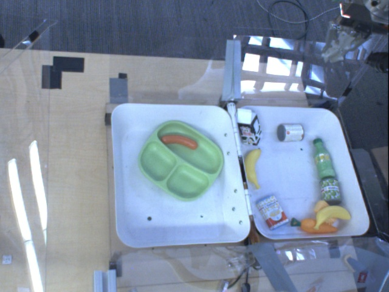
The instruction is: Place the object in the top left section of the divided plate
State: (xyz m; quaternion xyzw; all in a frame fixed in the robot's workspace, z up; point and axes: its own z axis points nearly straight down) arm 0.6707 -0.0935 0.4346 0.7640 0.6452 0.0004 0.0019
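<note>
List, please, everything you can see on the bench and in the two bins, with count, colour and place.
bins: 2, white, side by side on the bench; left, right
divided plate: 1, green, middle of the left bin
sausage: 1, red-orange, in the plate's upper section
carton: 1, black and white, right bin's top left corner
banana: 1, yellow, right bin's left side
can: 1, grey, upper middle of right bin
bottle: 1, green, right bin's right side
small box: 1, red and white, lower left of right bin
fruit pile: 1 cluster, yellow and orange, lower right corner
gripper: 1, grey, beyond the right bin's top right corner
</note>
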